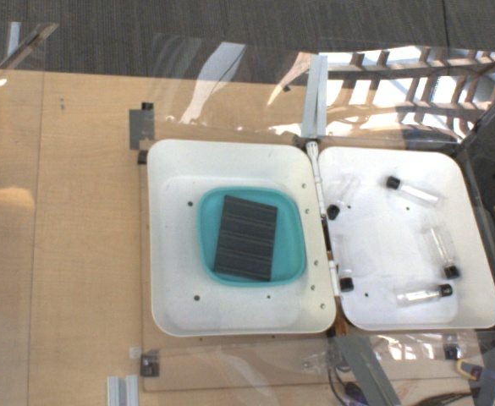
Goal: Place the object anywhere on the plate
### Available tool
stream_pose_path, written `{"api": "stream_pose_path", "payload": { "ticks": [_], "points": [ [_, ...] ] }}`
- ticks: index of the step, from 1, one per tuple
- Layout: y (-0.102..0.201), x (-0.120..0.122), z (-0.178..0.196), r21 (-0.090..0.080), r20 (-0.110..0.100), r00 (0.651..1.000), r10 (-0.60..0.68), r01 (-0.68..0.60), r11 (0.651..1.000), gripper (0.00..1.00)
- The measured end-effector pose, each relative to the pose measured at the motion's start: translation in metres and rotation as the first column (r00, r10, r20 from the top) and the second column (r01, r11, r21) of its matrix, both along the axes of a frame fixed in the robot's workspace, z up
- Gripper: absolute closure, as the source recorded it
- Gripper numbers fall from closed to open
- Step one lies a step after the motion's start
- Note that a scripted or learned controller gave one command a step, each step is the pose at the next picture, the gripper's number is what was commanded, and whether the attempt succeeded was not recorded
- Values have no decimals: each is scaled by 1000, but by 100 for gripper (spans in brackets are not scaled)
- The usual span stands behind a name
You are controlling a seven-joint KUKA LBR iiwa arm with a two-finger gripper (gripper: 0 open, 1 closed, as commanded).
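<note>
A wooden bench [61, 252] seen from above holds 2 shallow white bins side by side, their inner edges touching along a thin hinge-like seam.

The left bin [171, 303] contains a teal plate [209, 218] with rounded corners, set roughly in the bin's middle. A dark grey ribbed rectangular block [246, 238] lies flat on the plate, tilted slightly, its edges all inside the plate's rim.

The right bin [475, 303] holds 4 clear vials with black caps: 1 [409, 190] at the far side, 1 [442, 253] near the right wall, 1 [421, 294] along the near side, and 1 [341, 196] close to the seam, faint against the white.

A clear panel throws bright reflections across the far edge of the bench. Grey metal frame parts [365, 379] sit beyond the near edge of the right bin. Whether the gripper is spread or pressed together cannot be told.
</note>
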State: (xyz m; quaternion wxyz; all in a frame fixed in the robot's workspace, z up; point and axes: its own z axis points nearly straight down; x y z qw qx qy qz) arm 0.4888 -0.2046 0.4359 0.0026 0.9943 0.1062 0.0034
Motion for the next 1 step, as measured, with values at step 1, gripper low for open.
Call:
{"api": "stream_pose_path", "payload": {
  "ticks": [1],
  "points": [
    [0,0,0,0,0,1000,0,0,1000,0]
  ]
}}
